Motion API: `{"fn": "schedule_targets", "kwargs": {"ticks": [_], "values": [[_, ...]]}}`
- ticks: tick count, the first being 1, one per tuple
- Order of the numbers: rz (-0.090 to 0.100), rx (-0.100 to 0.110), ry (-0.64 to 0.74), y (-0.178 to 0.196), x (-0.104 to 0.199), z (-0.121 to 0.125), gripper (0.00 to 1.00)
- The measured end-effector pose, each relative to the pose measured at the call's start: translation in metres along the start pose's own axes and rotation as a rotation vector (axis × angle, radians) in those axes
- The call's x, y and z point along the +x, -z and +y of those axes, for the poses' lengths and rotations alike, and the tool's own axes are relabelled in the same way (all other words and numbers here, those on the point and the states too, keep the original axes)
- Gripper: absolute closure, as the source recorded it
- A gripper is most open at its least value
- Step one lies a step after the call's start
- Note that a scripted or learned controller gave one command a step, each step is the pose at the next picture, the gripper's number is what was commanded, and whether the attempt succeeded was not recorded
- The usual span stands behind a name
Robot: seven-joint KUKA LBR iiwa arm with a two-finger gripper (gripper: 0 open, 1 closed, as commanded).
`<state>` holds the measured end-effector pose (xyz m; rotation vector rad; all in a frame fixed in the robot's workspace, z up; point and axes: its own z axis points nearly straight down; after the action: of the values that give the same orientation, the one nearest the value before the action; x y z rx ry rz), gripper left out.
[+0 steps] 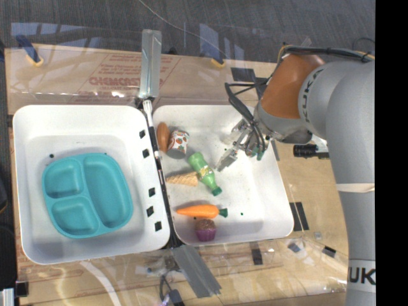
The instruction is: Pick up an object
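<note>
My gripper (pixel 231 156) hangs over the right bin (pixel 271 196), toward its upper right part, with my grey arm and its orange band coming in from the right side of the view. The fingers point down and to the left, toward the middle of the bin, and I cannot tell from this angle whether they stand apart or together; nothing is visibly between them. The things I could pick all lie in this right bin, to the left of and below my gripper. Nearest is a green bottle (pixel 204 172), lying tilted on the bin floor just left of the fingertips but apart from them. Beside the bottle's lower left lies a tan ice cream cone (pixel 183 180) on its side. Up near the bin's left wall there is a brown rounded piece (pixel 163 136), touching or almost touching a small white, patterned object (pixel 179 141) on its right. Lower in the bin lies an orange carrot (pixel 201 211) with a green end, and just beneath it sits a small purple cupcake (pixel 205 230) close to the bin's front wall. The left bin (pixel 29 190) holds a teal divided plate (pixel 87 194) lying flat, well apart from my gripper. Both bins rest side by side on the worktop (pixel 76 75).
</note>
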<state>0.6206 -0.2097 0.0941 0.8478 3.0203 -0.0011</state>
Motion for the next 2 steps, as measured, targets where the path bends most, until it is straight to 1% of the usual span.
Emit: {"fn": "schedule_targets", "kwargs": {"ticks": [1, 2], "values": [[0.002, -0.001, -0.247, -0.001, 0.001, 0.050, 0.00], [0.010, 0.006, -0.612, -0.003, 0.039, 0.099, 0.00]]}}
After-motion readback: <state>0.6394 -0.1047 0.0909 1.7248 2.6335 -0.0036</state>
